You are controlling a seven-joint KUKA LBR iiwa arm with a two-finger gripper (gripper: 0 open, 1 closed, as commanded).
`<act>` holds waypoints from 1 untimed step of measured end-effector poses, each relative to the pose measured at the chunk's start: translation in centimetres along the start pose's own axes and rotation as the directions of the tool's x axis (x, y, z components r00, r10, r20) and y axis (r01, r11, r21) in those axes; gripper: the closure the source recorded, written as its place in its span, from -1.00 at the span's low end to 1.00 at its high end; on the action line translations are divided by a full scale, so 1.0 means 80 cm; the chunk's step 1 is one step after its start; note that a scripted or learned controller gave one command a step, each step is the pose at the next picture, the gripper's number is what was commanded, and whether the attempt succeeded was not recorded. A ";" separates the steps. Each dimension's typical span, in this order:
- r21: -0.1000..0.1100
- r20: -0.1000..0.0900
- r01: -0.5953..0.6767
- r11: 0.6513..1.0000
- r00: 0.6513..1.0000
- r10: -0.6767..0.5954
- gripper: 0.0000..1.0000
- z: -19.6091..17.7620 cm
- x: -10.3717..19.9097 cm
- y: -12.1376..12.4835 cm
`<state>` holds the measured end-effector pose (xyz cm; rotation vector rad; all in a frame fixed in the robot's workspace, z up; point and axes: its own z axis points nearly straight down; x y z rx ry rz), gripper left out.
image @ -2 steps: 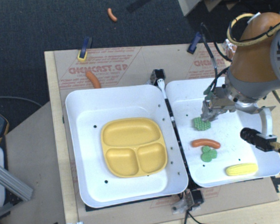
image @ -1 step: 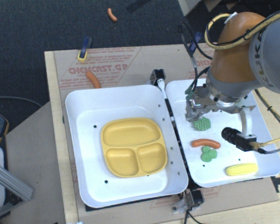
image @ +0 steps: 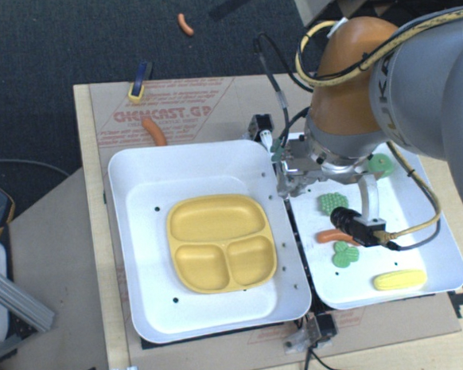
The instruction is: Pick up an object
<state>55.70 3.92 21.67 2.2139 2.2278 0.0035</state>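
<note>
My gripper (image: 296, 177) hangs low over the far left corner of the right bin (image: 434, 228), close to the wall shared with the left bin. Beside it in the right bin lie a green leafy piece (image: 333, 202), a small orange carrot (image: 328, 236), a second green piece (image: 346, 255) and a yellow corn cob (image: 399, 280) near the front. Another green piece (image: 381, 164) peeks out from behind the wrist. The arm's bulk hides the far part of this bin.
The left bin (image: 136, 188) holds a yellow divided plate (image: 220, 242). On the cardboard behind the bins lie an orange carrot (image: 155, 132) and a blue and yellow tool (image: 138, 82). A small orange piece (image: 185, 24) lies on the dark floor.
</note>
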 end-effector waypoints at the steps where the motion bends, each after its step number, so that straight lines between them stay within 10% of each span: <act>1: -0.002 0.001 -0.005 1.000 1.000 0.005 1.00 -0.023 -0.002 0.013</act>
